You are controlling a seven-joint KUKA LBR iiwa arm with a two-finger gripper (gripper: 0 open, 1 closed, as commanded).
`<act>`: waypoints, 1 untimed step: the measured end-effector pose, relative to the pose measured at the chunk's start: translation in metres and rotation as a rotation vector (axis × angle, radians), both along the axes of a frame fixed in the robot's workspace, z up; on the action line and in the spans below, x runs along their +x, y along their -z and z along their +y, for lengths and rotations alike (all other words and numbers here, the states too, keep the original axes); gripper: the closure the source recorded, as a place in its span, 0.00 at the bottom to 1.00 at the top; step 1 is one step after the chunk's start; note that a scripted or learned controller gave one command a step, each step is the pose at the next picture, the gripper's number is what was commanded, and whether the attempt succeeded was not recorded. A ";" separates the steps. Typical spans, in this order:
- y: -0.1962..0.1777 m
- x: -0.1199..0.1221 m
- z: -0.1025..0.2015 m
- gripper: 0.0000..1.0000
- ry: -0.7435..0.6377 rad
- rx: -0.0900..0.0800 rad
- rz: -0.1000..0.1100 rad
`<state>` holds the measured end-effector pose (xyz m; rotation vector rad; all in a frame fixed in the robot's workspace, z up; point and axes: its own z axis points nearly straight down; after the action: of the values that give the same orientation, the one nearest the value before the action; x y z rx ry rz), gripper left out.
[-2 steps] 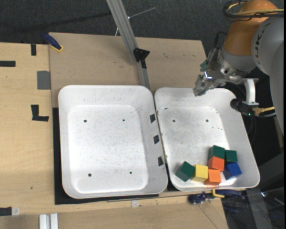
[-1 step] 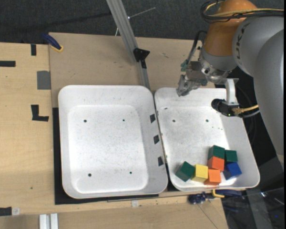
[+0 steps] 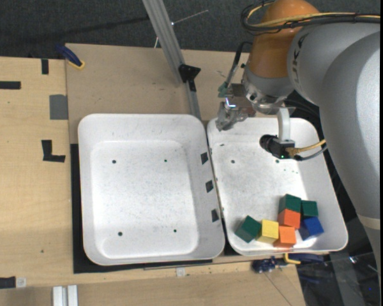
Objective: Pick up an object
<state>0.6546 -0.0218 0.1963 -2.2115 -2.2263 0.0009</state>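
Two shallow white plastic bins sit side by side on a light wooden bench, seen from above at a slant. The left bin (image 3: pixel 96 139) is wide, with a few small dark dots on its floor. The right bin (image 3: pixel 242 171) is narrower and holds a cluster of small coloured cubes in its near right corner: a dark green cube (image 3: pixel 247 228) at the left end, a yellow cube (image 3: pixel 269 229) touching it, an orange cube (image 3: pixel 286 236) just beside that at the front, a second orange cube (image 3: pixel 290 218) behind it, two more dark green cubes (image 3: pixel 292 203) (image 3: pixel 309 208) at the back, and a blue cube (image 3: pixel 312 226) at the right end. The grey robot arm (image 3: pixel 345 75), with its orange band (image 3: pixel 274 40) above the wrist, reaches in from the right and hangs over the far edge of the right bin. Its small metal two-finger gripper (image 3: pixel 227 116) sits at the bin's far left corner, well apart from the cubes, with nothing seen between its fingers; whether they are spread or pressed together cannot be told from this angle. A slanted grey metal pole (image 3: pixel 169 34) crosses the bench behind the bins. Black tape marks (image 3: pixel 50 150) dot the bench at the left.
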 end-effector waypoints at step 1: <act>-0.011 -0.003 0.043 1.00 0.001 0.000 -0.003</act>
<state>0.6513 0.0209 0.2071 -2.2136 -2.2272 -0.0014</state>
